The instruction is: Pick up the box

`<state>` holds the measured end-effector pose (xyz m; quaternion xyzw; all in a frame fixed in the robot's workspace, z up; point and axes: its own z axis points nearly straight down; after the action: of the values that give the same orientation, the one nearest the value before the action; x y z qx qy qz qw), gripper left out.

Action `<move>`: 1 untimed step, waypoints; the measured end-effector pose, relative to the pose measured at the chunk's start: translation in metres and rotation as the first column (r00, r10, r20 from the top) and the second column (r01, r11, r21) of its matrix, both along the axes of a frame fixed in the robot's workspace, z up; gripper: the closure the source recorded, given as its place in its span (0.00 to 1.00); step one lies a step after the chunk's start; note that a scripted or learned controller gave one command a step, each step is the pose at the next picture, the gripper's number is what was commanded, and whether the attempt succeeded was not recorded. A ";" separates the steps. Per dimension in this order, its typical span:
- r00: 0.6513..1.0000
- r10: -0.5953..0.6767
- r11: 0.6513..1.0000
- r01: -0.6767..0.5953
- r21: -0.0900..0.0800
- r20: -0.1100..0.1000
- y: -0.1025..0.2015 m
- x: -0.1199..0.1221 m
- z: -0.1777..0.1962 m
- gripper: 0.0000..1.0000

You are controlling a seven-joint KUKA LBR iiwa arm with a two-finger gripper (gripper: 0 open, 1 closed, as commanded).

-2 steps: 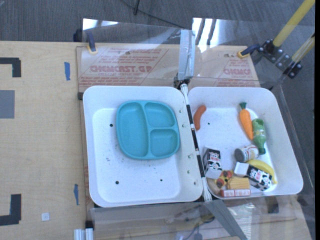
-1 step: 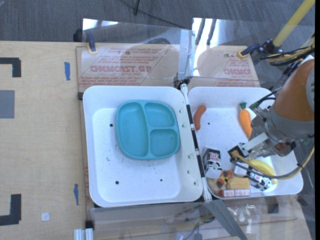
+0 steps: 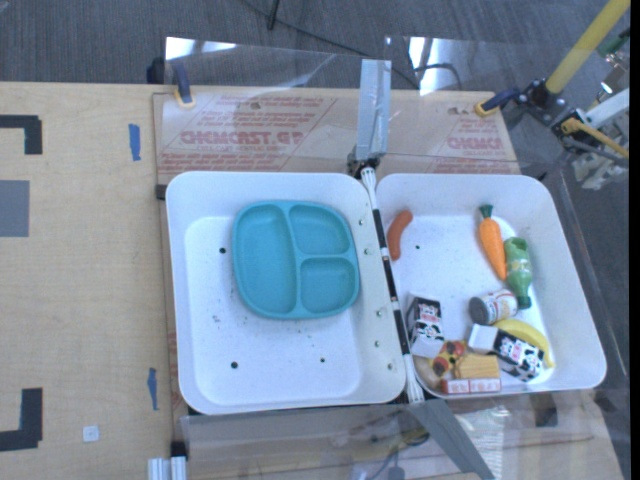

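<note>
Two shallow white plastic bins sat side by side on the bench. The left bin [image 3: 190, 298] held a teal plastic plate with three compartments [image 3: 295, 258], lying flat toward its far side. The right bin [image 3: 560, 228] held everything else. A small white-and-black printed cardboard box [image 3: 427, 325] lay near the bin's left wall, toward the near edge, tilted on its side. A second box with the same print [image 3: 520, 354] lay to its right, touching a yellow toy banana [image 3: 528, 334]. Between the two boxes (packed close) were a flat yellow block [image 3: 478, 366] and a small grey-topped can [image 3: 492, 308]. Farther back lay an orange toy carrot [image 3: 490, 245], a green bottle [image 3: 518, 266] just beside it, and a reddish sausage [image 3: 398, 234] at the left wall. How wide the gripper stood, I could not tell.
</note>
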<state>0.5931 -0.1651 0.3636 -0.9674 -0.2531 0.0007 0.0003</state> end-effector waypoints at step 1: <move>1.000 0.000 1.000 0.000 0.000 0.000 0.000 0.000 0.000 0.00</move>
<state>0.5931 -0.1650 0.3635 -0.9675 -0.2529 0.0007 0.0004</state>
